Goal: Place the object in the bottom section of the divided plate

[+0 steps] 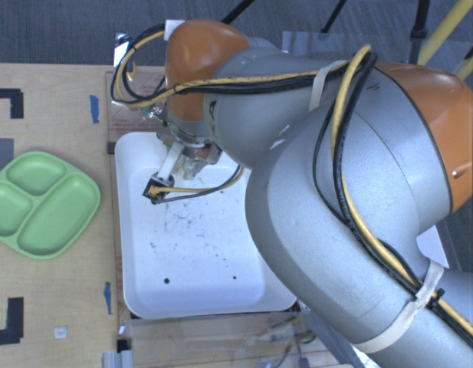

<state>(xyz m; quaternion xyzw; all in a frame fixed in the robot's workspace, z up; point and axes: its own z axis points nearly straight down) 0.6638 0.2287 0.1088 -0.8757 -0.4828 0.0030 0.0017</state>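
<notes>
Since the divided plate (94, 198) lies on the bench (52, 297) just left of the white bin (190, 267), with its long bottom section (58, 219) slanting along the plate's near right side, any carry would likely run leftward and slightly nearer. The gripper (192, 159) hangs low over the bin's far left part. Whether it is spread or clamped on the object cannot be told.
</notes>
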